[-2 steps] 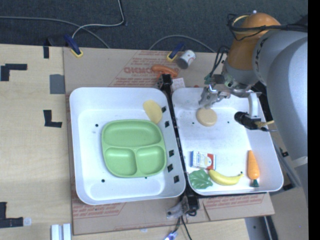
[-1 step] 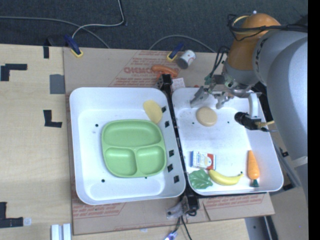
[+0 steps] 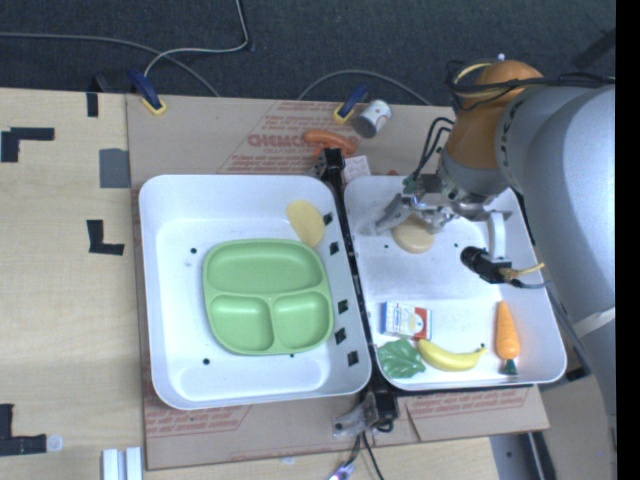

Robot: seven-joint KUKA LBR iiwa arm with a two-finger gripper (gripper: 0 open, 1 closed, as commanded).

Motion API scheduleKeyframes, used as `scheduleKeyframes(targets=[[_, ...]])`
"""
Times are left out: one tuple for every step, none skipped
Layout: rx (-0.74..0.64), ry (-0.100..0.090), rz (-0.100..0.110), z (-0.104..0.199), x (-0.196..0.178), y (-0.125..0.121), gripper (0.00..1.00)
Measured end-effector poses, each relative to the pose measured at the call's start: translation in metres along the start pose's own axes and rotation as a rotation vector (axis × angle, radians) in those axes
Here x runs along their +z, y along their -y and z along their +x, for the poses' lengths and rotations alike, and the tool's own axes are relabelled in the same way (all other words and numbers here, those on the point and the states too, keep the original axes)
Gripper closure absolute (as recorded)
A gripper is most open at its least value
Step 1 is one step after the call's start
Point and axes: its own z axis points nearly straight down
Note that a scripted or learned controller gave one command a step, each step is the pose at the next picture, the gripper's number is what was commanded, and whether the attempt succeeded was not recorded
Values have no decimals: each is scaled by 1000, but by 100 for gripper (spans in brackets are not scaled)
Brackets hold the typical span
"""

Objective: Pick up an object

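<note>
While two white bins (image 3: 165, 298) sit side by side on a cardboard sheet (image 3: 270, 138) over a wooden bench (image 3: 60, 298) with dark carpet (image 3: 350, 18) behind, the gripper (image 3: 418, 211) hangs in the right one, touching a beige potato (image 3: 412, 236) just below, its grip impossible to judge.

One fixed camera looks down aslant on both white bins (image 3: 160, 268).

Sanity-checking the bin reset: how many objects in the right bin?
5. Beige round piece at the gripper up top; small box, green item, banana and carrot along the near edge. The arm may hide more.
</note>
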Motion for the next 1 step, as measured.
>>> scheduleKeyframes(targets=[[0, -2, -2, 1, -11, -1, 100]])
